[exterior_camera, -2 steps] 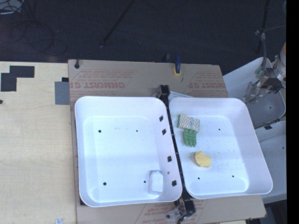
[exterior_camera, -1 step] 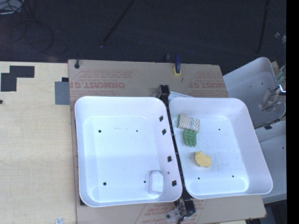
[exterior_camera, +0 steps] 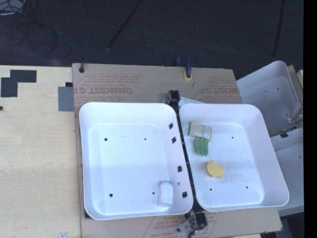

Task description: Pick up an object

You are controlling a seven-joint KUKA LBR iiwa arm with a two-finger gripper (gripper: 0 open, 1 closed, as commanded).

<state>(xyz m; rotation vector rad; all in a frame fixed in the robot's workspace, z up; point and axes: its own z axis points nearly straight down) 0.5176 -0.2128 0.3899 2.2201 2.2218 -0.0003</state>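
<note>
Left bin (exterior_camera: 94, 133): one white block (exterior_camera: 165, 193) near its front right corner. Right bin (exterior_camera: 257, 133): patterned packet (exterior_camera: 200, 130) touching a green piece (exterior_camera: 201, 146); yellow piece (exterior_camera: 215, 169) apart. Gripper state: cannot tell. Recommend the isolated yellow piece; approach vertically, clear of the divider.

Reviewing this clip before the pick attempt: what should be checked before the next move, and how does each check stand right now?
1. Objects available: ok. Patterned packet, green block and yellow piece lie in the right bin.
2. Packet and green block apart: not ok, they touch.
3. Yellow piece isolated: ok.
4. White object in left bin away from the wall: not ok, near the front rim.
5. Gripper state: cannot tell.
</note>
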